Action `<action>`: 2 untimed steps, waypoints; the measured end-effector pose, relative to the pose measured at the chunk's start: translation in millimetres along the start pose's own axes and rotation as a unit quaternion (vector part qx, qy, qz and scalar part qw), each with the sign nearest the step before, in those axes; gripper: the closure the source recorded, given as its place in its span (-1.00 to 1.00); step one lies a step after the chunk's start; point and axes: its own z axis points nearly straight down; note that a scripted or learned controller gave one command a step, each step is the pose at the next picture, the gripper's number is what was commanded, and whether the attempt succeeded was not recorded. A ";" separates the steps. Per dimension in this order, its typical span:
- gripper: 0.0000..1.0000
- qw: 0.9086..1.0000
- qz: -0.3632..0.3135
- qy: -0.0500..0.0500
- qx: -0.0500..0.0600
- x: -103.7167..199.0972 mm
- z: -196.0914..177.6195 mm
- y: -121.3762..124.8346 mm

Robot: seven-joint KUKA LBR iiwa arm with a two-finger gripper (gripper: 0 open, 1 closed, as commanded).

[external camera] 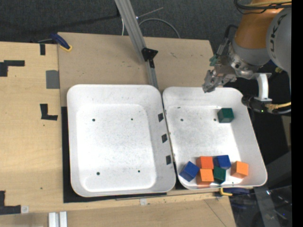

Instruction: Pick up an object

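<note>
Blocks cluster in right bin; pincer state unclear, above its rim.

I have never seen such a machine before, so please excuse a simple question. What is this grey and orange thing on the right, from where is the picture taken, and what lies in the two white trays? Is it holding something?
The grey and orange thing is a robot arm. At its end sits a claw for grasping, which hangs over the far edge of the right bin. I see nothing between its fingers.

The picture comes from one fixed camera above the bench, looking down at a slant.

Two shallow white bins stand side by side. The left bin shows just its speckled floor. In the right bin, one green block lies alone near the far side. A cluster of blocks lies at the near edge: two blue, three orange and one dark green.
</note>
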 end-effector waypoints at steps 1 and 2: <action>1.00 1.000 0.000 0.000 0.000 42.6 2.0 -9.8; 1.00 1.000 0.000 0.000 0.000 86.4 3.7 -27.1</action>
